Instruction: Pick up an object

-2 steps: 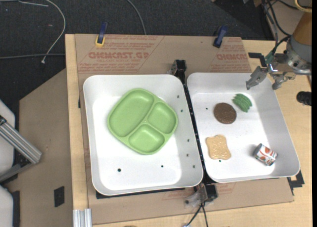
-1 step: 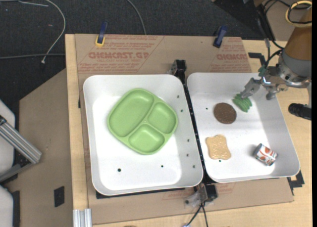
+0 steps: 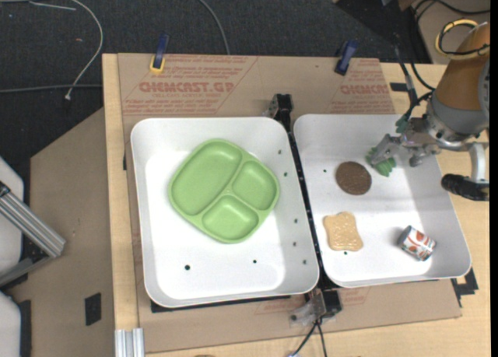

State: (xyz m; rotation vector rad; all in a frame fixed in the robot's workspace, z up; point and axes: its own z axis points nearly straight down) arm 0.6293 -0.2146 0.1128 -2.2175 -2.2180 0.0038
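Camera view looks down at a slant on a tabletop (image 3: 117, 215) covered with brown cardboard, carrying two shallow white bins side by side. The left bin (image 3: 156, 254) holds a green divided plate (image 3: 224, 190) with three compartments, lying flat near the bin's middle. The right bin (image 3: 436, 215) holds a round brown cookie (image 3: 354, 178), a tan bear-shaped biscuit (image 3: 342, 232) nearer the front edge, and a small red and white can (image 3: 417, 243) lying on its side toward the front right corner. The arm reaches in from the right with its gripper (image 3: 397, 152) low over the back of the right bin, just beside the brown cookie; whether it is spread or closed cannot be told from here.
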